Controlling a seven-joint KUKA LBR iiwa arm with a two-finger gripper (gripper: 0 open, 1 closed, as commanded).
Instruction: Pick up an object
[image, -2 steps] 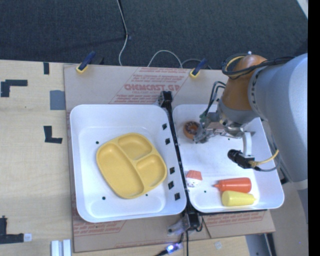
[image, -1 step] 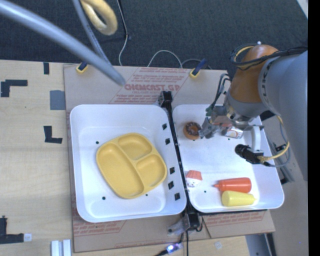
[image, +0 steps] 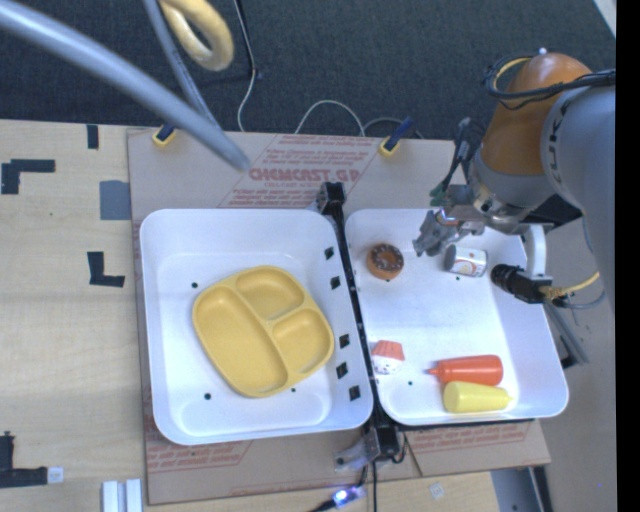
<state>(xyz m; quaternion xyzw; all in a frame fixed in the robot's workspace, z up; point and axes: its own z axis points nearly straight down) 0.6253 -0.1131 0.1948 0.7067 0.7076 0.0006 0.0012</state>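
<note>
Doughnut (image: 385, 260), a small brown ring, is judged the likeliest target: it lies in the right bin (image: 530, 330), near that bin's top-left corner, just beside the pincer (image: 432, 238) at roughly its eight o'clock.

Pincer: positioned over the upper part of the right bin, on the end of the grey arm (image: 570, 130) that enters from the three o'clock side. Whether its fingers stand apart or closed cannot be told at this resolution. Nothing is seen between them.

Immediately at the pincer's four o'clock lies a small silver-and-white cylinder (image: 466, 262), long axis running nine to three. It is about as close as the doughnut and would serve equally.

Further out, toward six o'clock along the bin's near side: a red-and-white small item (image: 387, 355) at the left wall, an orange carrot-shaped piece (image: 468, 369) and a yellow piece (image: 476, 398), both lying nine to three, one just above the other.

Left bin (image: 160, 300), well apart at nine o'clock, holds a yellow divided plate (image: 263, 328).

Assessment: a short shift toward eight o'clock and a descent would put the pincer on the doughnut; being round, it sets no preferred closing direction.
</note>
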